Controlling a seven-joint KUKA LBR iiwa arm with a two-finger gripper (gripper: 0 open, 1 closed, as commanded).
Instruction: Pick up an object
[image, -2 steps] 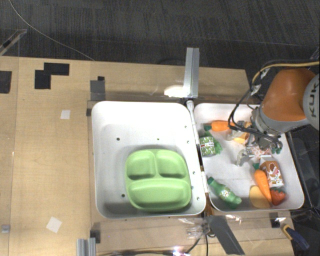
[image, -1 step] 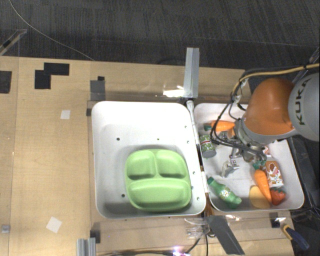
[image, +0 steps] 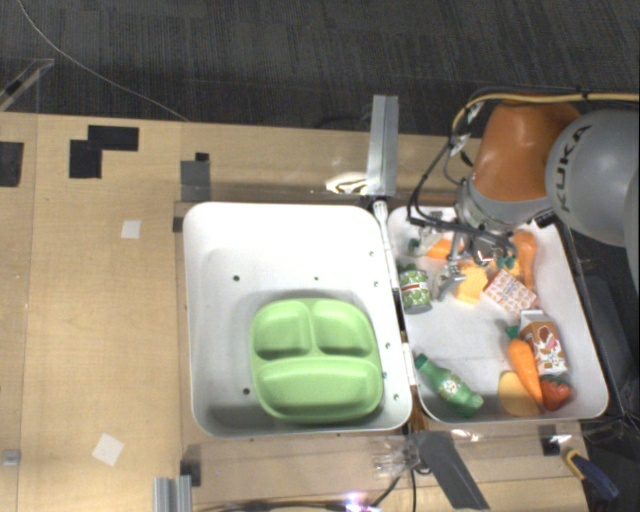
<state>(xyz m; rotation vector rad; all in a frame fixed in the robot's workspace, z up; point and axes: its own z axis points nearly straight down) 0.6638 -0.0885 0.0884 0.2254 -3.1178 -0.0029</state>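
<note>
Arm over the right bin (image: 590, 390)
Wooden bench (image: 90, 330), dark carpet behind; gripper (image: 470, 262) low among toys, jaw state unclear; green tray (image: 315, 358) left.

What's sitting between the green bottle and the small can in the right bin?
Nothing: in the camera view, bare white bin floor separates the green bottle from the small can.

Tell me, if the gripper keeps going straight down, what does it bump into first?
Probably the yellow-orange wedge lying right under the gripper in the right bin, though height is hard to judge from above.
</note>
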